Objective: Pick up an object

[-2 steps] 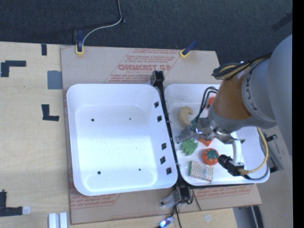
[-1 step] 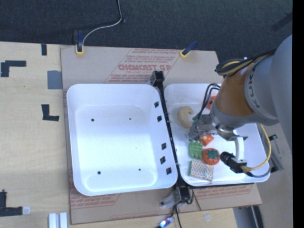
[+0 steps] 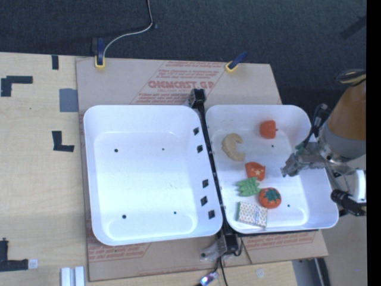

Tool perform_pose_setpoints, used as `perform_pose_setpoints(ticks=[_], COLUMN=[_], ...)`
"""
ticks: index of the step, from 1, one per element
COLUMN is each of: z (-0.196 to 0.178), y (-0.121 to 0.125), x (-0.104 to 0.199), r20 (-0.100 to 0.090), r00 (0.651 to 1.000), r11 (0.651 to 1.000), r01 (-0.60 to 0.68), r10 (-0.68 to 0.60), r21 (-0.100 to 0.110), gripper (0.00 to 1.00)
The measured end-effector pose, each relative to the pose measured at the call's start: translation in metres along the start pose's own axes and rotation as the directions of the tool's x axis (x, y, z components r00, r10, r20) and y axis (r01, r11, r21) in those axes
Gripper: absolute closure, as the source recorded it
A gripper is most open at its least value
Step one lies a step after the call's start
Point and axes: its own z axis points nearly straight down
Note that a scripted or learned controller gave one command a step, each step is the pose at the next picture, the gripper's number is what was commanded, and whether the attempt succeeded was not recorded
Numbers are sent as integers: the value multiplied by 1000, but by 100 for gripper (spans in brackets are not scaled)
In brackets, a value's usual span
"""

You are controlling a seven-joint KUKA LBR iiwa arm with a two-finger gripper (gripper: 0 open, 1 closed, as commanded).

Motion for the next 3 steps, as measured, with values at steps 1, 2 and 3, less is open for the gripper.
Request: perform_pose_setpoints(ticks=[1,2,3], z=[-99,-266,-401], y=[6,0,21], x=[92,181,207], r20=[-5,-6,-5], r00=[1000,1000,1000], r11=[1000,1000,1000], r01=[15,19,12], r10=[-15,-19,-12], r21=[-5,-16,-15], gripper=[100,100,100])
